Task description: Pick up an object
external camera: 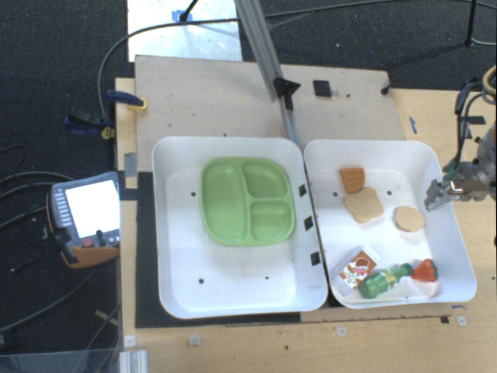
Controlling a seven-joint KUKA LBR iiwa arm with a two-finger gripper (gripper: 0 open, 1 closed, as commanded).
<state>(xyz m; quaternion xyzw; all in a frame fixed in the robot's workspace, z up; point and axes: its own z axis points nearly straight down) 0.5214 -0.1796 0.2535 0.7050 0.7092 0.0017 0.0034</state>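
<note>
The right bin (443,165) holds an orange-brown square piece (352,179), a tan bread slice (363,205), a round cookie (408,218), a red and white packet (356,270), a green bottle (383,280) and a red strawberry-like piece (424,270). My gripper (436,194) hangs at the right bin's right rim, right of the cookie. I see nothing between its fingers.
The left bin (175,231) carries a green divided plate (248,200). A grey pole (264,45) slants down to the gap between the bins. A teach pendant (85,216) lies left of the bench, with cables on the floor.
</note>
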